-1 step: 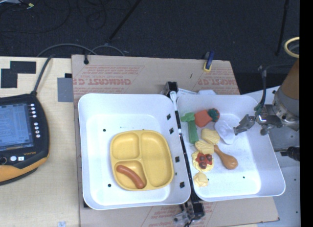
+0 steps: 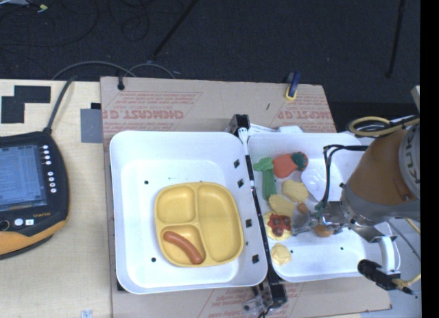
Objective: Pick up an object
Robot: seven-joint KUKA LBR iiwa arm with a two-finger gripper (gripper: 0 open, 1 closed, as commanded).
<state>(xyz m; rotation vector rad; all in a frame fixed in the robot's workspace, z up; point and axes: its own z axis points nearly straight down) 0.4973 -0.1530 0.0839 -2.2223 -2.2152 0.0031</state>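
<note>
Dark floor behind the desk point(image 2: 75, 111), you see the hand point(image 2: 312, 224) low in the right bin point(image 2: 329, 268), beside the yellow toy food point(image 2: 281, 205); its grip unreadable, so confirm closure before lifting.

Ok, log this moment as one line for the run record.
arm: low in right bin | gripper: among toy food pile, grasp unclear | left bin: yellow tray with sausage
</note>
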